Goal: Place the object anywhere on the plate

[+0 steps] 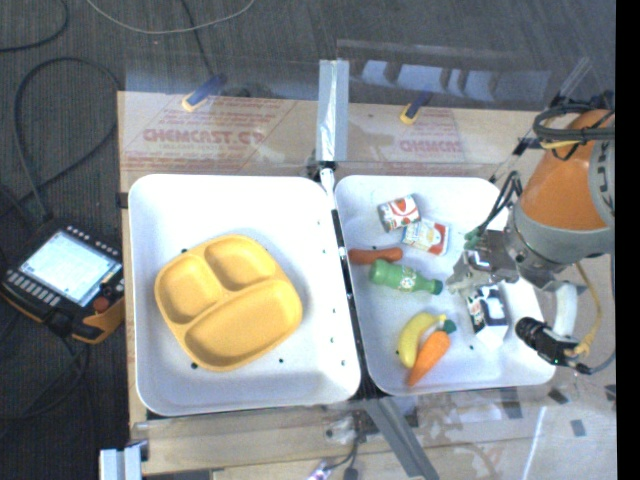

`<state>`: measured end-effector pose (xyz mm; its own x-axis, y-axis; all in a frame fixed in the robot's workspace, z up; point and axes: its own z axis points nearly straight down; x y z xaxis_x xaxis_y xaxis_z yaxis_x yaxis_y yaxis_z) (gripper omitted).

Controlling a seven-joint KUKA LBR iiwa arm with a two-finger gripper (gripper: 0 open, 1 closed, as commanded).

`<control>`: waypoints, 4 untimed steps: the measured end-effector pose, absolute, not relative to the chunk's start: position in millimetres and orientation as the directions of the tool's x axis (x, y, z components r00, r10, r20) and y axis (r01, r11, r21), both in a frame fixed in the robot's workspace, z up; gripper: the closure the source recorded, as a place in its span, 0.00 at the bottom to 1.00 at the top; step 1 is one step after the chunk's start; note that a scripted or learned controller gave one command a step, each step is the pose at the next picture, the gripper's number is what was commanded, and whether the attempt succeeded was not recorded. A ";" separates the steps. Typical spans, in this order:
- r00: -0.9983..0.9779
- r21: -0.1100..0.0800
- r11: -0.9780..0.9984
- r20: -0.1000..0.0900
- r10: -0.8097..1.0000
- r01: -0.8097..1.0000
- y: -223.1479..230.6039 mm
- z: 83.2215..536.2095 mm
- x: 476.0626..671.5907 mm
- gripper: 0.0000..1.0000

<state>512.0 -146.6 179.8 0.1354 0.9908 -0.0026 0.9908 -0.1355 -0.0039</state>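
A yellow plate (228, 300) with three compartments lies in the left bin (150, 208), with nothing on it. The right bin (520, 368) holds a red and white can (398, 211), a small white carton (426, 235), a brown sausage (375, 255), a green bottle (404, 279), a yellow banana (416, 335) and an orange carrot (429, 356). My gripper (480, 286) hangs low over the right side of the right bin, just right of the green bottle's cap. A small black and white thing (489, 312) sits right under it; whether it is held is unclear.
The raised rims of the two bins meet in a ridge (345, 298) between plate and objects. A tablet-like pendant (68, 278) lies off the bench at the left. Cables hang around the arm's wrist (560, 233) at the right.
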 end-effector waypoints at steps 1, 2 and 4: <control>0.199 -0.002 -0.199 -0.003 0.980 0.980 -60.3 315.8 484.7 1.00; 0.589 -0.005 -0.589 -0.005 0.808 0.808 29.1 208.4 482.8 1.00; 0.353 0.017 -0.353 0.009 0.936 0.936 156.6 95.0 490.4 1.00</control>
<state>490.4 156.6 95.0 0.3526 0.9357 0.0086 0.9356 -0.3527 0.0171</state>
